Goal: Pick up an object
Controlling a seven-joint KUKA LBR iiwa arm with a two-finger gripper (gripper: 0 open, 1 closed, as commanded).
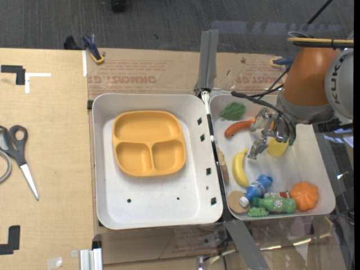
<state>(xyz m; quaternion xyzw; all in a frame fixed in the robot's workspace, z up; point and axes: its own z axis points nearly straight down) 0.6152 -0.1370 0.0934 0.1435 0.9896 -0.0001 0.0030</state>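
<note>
Two shallow white bins side by side on the bench [50, 122]: left bin [107, 167] carrying an orange divided plate [149, 143], right bin [318, 167] crowded with toy food. Pincer [260, 145] low over the middle of the right bin, fingers pointing down and toward the lower left, too blurred against the clutter to tell whether spread or closed; nothing seen gripped between them. Nearest candidate: yellow banana [240, 168], lying just below and left of the fingertips, long axis running roughly up-down in the view with a slight curve. Orange carrot [239, 127] just above-left, a yellow block [277, 147] tucked close at the right. Probably a short drop toward the lower left, with fingers closing across the banana's narrow width.
</note>
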